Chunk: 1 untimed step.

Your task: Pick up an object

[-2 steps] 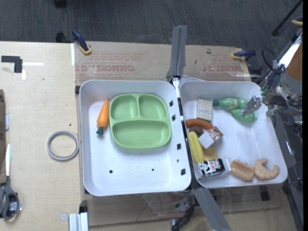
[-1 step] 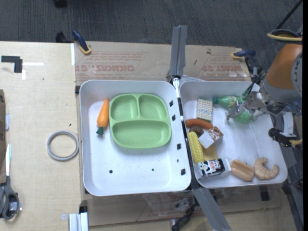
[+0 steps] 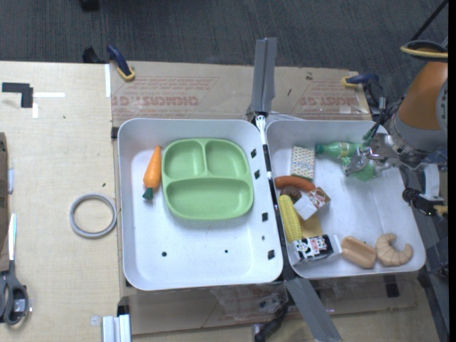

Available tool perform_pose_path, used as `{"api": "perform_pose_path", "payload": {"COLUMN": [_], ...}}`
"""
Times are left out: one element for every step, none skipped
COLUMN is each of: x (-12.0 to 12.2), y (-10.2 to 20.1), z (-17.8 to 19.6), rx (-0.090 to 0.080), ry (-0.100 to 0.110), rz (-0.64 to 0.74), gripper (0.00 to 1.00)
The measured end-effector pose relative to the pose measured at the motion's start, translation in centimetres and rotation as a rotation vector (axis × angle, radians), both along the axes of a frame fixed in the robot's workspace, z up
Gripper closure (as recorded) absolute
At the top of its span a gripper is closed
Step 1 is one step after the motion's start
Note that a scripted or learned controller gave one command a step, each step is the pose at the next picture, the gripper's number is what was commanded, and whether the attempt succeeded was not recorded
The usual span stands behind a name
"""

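My gripper [image 3: 365,159] hangs over the far right part of the right bin [image 3: 410,212], at the end of the grey arm with the orange band [image 3: 426,95]. A green bottle [image 3: 333,148] lies on its side just left of it, and a patch of green shows directly beneath the gripper. Whether the gripper touches the bottle cannot be made out. Other objects in this bin are a pale wafer pack [image 3: 303,162], a red sausage [image 3: 293,182], a corn cob [image 3: 288,216], a small white carton [image 3: 311,204], a black-and-white carton [image 3: 313,246], a bread roll [image 3: 358,252] and a croissant [image 3: 395,249].
The left bin [image 3: 199,262] holds a green divided plate [image 3: 208,178] and a carrot [image 3: 152,168] beside it. A divider wall [image 3: 267,191] separates the bins. On the bench to the left lie a tape ring [image 3: 92,214] and scissors [image 3: 11,291].
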State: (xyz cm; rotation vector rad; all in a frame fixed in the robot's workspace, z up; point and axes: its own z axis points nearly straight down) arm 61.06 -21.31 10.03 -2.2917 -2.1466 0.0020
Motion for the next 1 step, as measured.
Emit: {"api": "perform_pose_path", "payload": {"x": [-3.09], "y": [2.79], "z": [10.71], "rx": [-0.002], "ry": [-0.002], "rz": [-0.009], "gripper": [1.0]}}
